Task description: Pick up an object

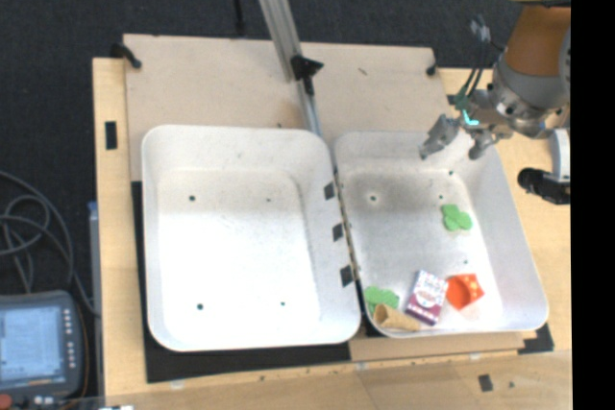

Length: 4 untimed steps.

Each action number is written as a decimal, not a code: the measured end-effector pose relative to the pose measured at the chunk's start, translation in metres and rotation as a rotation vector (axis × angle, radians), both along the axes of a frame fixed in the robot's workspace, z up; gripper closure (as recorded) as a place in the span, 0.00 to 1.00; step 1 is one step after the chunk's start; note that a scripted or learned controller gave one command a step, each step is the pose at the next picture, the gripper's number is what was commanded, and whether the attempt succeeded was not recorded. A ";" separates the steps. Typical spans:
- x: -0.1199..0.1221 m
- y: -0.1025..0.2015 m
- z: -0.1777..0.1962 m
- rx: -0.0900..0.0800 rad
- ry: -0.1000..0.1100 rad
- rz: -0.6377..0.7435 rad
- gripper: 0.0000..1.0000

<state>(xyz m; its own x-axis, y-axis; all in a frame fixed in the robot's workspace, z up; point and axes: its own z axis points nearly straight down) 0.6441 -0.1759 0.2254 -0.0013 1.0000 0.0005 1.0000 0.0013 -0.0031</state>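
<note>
Gripper [455,143] over far edge of right bin [500,206], arm w/ orange band entering from right. Fingers spread apart, nothing between them, touching no object. Objs lie in right bin, well apart from gripper: green piece [457,219] mid-bin; orange-red block [464,291], purple/white packet [427,297], tan piece [396,316] and second green piece [381,298] grouped along near edge. Left bin [154,206] alongside.

Matt white plastic bins [240,149]
</note>
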 end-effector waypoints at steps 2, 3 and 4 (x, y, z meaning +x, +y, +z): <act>0.003 0.004 -0.059 -0.002 0.001 0.005 0.00; 0.009 -0.002 -0.117 -0.003 0.001 0.005 0.00; 0.009 -0.003 -0.124 -0.004 -0.003 0.005 0.00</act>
